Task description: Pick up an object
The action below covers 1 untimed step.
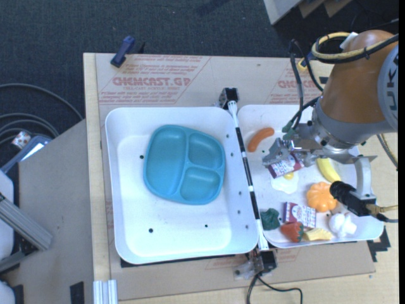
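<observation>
The arm [354, 87] runs off the right edge and hides part of the right bin [354, 236] and the banana [328, 169].

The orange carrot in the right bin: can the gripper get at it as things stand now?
Probably yes. The carrot lies alone near the bin's far-left corner, with nothing on top of it, and the gripper is just beside it. The divider wall close by may hinder a little.

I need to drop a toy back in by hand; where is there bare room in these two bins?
Left bin: bare floor all around the blue divided plate, widest along the near edge. Right bin: crowded. The gripper hangs amid the carrot, banana, pumpkin and strawberry.
</observation>
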Motion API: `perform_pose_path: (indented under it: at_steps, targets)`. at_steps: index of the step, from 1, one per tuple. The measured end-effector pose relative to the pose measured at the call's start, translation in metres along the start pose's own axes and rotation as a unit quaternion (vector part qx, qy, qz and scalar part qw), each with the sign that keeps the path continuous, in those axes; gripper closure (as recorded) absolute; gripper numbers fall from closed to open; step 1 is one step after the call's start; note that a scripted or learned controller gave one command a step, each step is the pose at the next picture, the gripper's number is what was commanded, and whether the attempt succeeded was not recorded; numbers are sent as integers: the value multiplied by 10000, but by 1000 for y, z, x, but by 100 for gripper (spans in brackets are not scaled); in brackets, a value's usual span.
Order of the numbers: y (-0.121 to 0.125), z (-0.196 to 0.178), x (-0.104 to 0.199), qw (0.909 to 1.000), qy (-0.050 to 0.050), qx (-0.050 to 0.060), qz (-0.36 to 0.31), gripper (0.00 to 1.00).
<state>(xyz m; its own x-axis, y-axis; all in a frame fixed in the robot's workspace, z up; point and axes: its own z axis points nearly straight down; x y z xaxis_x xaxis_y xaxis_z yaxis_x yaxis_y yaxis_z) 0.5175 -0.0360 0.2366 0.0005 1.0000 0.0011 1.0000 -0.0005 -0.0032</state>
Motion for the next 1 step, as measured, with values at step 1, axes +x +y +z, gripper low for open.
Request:
perform_pose_path:
  at_steps: [1]
  targets:
    - [41,-19,-57,10000,-10,-21,-1,100]
